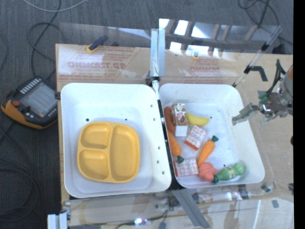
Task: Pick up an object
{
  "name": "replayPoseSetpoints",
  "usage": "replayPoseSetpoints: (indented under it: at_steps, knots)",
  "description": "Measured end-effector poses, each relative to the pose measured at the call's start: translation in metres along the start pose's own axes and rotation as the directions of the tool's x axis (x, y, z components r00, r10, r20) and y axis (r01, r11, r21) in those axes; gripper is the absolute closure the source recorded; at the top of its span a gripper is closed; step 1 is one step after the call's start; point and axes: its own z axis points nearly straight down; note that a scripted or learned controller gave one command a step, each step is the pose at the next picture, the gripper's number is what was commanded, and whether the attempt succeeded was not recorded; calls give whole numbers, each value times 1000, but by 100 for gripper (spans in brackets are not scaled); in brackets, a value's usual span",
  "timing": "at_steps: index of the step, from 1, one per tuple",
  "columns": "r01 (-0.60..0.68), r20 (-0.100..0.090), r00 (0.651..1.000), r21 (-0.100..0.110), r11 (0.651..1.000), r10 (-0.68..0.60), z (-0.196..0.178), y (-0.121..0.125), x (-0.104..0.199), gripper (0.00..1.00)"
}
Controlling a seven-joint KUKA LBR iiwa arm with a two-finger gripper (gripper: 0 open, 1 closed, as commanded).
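The right bin [248, 149] holds several toy foods: a yellow banana [197, 120], a small carton [180, 114], a brown sausage [167, 118], an orange-and-white box [196, 137], two carrots [206, 150] [174, 144], a red-and-white box [187, 167], a red fruit [207, 171] and a green bottle [230, 171]. My gripper [251, 118] hangs over the bin's right rim, to the right of all the objects. It is open with nothing between its fingers. One finger [239, 116] slants down and to the left over the bin.
The left bin [71, 104] bears a yellow divided plate [108, 151]. A teach pendant [31, 103] lies on the floor at the left, with cables around it. A metal post [157, 56] stands behind the seam between the bins.
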Motion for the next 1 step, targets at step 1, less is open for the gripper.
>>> replayPoseSetpoints:
  at_steps: [1]
  knots:
    - [234, 0, 972, -2, 972, -234, 96, 91, 46, 0]
